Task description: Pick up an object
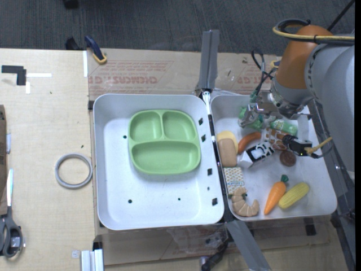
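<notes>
The right bin holds several toy foods. A tan bread piece lies at its left wall, with an orange sausage-like piece beside it. A carrot and a corn cob lie near the front. A croissant sits at the front left, behind it a patterned cracker. My gripper hangs low over the bin's back part, right beside a small green item. A black-and-white item and a brown disc lie just in front of the gripper.
The left bin carries a green divided plate. A grey ring and scissors lie on the bench at the left. The grey arm with its orange band fills the upper right. A metal divider stands between the bins.
</notes>
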{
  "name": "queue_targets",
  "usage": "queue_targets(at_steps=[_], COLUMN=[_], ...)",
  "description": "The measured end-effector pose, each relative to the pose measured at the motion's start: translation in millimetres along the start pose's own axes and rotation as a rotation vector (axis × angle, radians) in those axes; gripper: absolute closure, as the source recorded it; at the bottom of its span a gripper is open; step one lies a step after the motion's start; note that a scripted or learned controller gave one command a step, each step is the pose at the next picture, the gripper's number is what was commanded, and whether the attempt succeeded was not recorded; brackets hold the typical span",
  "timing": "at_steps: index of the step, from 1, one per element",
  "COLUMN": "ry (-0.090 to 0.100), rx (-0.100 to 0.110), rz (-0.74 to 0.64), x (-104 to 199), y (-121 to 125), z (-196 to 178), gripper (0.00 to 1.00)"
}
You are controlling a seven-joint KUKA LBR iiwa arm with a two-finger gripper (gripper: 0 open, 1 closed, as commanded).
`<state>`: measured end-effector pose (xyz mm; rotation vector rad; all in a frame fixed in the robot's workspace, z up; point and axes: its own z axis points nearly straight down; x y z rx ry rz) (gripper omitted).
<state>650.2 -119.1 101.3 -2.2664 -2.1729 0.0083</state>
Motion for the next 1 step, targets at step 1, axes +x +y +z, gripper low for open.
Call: queue_targets(at_steps=[1], ry=[0.001], rx=[-0.004], rz=[0.299], x=[-7.8], y=[2.8], z=[-83.7], gripper=[1.00])
